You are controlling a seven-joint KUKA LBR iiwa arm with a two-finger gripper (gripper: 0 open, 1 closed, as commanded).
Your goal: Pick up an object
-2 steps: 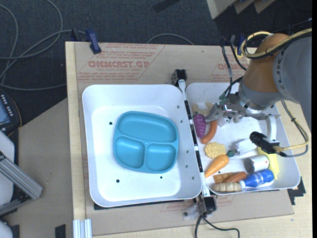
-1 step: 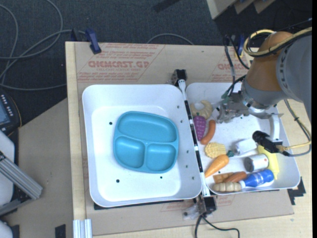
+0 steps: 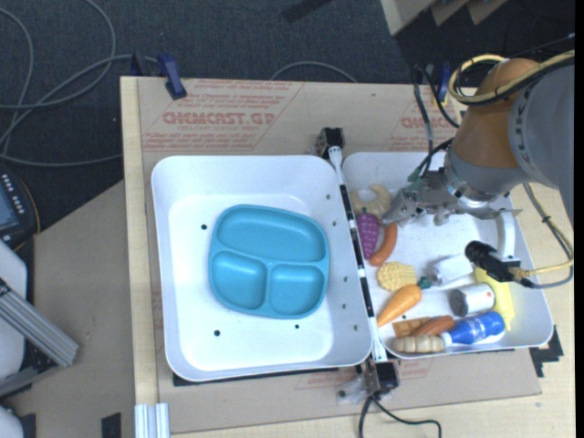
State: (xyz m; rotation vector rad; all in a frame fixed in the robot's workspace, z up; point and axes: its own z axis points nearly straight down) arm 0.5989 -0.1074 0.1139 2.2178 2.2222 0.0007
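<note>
The nearest thing for me to take is the small orange sausage [image 3: 389,242], which lies in the right bin [image 3: 538,322] close to the wall between the two bins. Its long axis runs at a slant, from upper right to lower left, and the purple grapes [image 3: 368,233] touch it on the left side. My gripper [image 3: 422,204] hangs above the upper part of this bin, so the sausage is below and a little to the left of me in the picture. Whether my fingers are wide or narrow I cannot tell, the wrist covers them, and I see nothing between them.

Lower in the bin lie the yellow corn [image 3: 396,275], the carrot [image 3: 400,304], a blue bottle [image 3: 474,328] and a white can [image 3: 471,297], all near each other. The left bin [image 3: 182,190] bears a blue divided plate [image 3: 268,260].

I judge that I should turn to close across the sausage, not along it.
</note>
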